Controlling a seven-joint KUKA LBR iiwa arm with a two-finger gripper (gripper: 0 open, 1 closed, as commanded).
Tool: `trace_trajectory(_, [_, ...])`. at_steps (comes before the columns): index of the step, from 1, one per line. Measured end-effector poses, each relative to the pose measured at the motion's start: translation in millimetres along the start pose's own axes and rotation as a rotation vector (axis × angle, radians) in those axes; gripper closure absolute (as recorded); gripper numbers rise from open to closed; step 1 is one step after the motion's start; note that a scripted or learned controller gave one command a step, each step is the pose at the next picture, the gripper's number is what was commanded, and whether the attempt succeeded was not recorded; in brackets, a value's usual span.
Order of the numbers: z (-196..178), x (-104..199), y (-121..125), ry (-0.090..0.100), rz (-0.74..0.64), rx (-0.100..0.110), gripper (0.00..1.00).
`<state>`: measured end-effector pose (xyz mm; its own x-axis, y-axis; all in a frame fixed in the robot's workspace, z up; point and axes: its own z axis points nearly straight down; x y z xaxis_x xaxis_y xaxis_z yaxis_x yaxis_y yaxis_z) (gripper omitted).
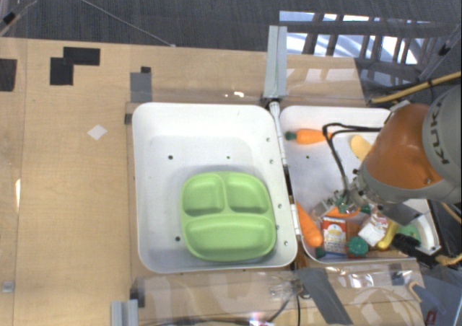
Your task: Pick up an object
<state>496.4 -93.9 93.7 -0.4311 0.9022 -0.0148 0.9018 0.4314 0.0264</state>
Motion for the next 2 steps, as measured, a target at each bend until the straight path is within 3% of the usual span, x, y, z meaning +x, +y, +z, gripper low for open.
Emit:
trace_trajectory(1, [-11.5, 1.7, 3.6, 0.005, -0.005, -0.003, 1.00])
trace_trajectory(2, [-90.3, 5.4, 79.8, 0.011, 0.032, 0.021, 1.00])
